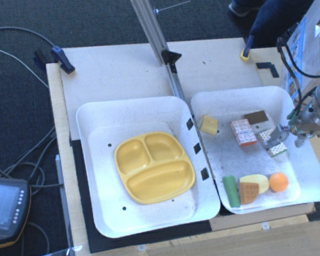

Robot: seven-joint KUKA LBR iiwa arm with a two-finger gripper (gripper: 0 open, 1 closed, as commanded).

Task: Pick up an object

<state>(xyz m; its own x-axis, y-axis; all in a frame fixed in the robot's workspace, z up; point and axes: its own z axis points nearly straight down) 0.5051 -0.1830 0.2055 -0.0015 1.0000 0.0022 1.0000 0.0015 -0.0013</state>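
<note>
Candidate objects all lie in the right bin (319,184): a small speckled white block (276,150) near the right wall, a second speckled piece (266,136) just above it, a red-and-white box (243,132), a brown block (255,118) and a yellow cube (208,125) further left. Along the front wall: green cylinder (230,190), waffle-coloured wedge (248,192) touching a pale yellow piece (258,182), orange ball (278,182). Gripper (285,133) sits low over the right side, beside the speckled pieces; open or clenched, cannot tell. Left bin (95,160) holds a yellow divided plate (154,166). Both bins rest on the bench (120,72).
</note>
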